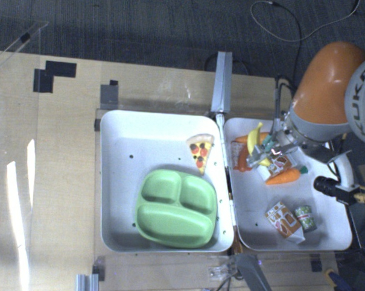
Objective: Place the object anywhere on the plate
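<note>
Plate (177,209), green with three sections, is sitting in the left bin (118,169) toward its front right, nothing on it. Pizza slice toy (200,151) is lying just behind it near the divider. Over in the right bin (335,239), the gripper (263,152) is hovering low over a clutter of banana (253,139), carrot (284,176) and a red packet (239,156); can't tell what it's doing with its claw from here. Small carton (282,220) and can (305,218) are sitting near the front.
</note>
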Controlling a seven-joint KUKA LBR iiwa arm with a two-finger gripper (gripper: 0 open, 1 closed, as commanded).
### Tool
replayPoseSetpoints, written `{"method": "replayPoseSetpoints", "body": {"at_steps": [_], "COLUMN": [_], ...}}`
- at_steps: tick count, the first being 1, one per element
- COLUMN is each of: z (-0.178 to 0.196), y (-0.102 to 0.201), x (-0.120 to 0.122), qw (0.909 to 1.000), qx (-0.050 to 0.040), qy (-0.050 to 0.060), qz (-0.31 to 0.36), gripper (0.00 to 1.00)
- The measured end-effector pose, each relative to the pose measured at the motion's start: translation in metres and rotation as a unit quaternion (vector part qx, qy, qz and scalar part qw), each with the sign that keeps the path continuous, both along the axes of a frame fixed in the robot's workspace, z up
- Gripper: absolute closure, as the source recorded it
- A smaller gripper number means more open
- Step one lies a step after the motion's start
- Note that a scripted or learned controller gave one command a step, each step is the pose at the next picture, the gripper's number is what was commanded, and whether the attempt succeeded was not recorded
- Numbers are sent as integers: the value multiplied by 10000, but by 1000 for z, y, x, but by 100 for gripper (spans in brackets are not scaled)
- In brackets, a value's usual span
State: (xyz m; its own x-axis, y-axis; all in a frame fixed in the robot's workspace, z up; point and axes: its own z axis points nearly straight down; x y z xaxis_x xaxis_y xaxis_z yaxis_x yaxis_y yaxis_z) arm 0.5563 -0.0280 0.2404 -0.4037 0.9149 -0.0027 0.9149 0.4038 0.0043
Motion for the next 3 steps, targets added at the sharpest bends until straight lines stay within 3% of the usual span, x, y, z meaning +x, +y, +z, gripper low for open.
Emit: {"method": "replayPoseSetpoints", "body": {"at_steps": [1, 2, 3], "z": [-37, -13, -13], "y": [67, 92, 92], "x": [-11, -45, -45], "qw": [9996, 10000, 10000], "qx": [9, 9, 10], "qy": [7, 3, 4], "qz": [-271, 99, 97], "gripper": [100, 100, 0]}}
